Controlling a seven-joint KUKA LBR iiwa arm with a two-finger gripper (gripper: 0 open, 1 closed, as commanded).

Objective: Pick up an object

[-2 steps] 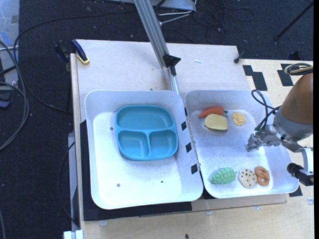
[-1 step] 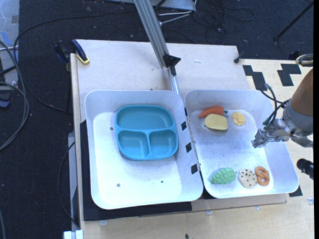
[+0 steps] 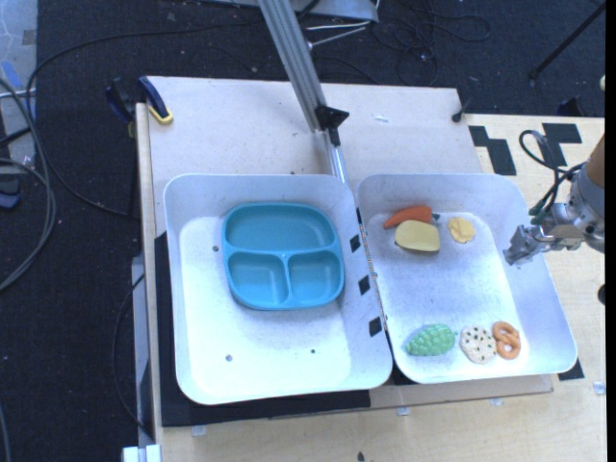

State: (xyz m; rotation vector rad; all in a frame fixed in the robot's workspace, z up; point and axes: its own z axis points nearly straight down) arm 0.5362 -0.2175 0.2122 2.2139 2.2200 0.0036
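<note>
Pale bench [image 3: 241,128] boards carry two white bins over a dark, cable-strewn floor. At the right bin's [image 3: 462,272] right rim hovers the end effector [image 3: 525,243], and whether it is wide or narrow I cannot tell; it carries nothing visible. This looks like the approach step: next comes choosing a target and descending. Nearest lie a small yellow piece [image 3: 462,229], a yellow slice [image 3: 419,238] touching an orange carrot [image 3: 409,217]; further, a pretzel [image 3: 506,339], cookie [image 3: 476,344] and green cluster [image 3: 429,340]. A blue tray [image 3: 284,255] sits in the left bin [image 3: 192,287].

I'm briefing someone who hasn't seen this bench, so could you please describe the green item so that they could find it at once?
Look in the right-hand white bin, along its near edge, where three small items sit in a row. The green item is the leftmost, beside a speckled cookie and a pretzel. It alone is green and bumpy.
</note>
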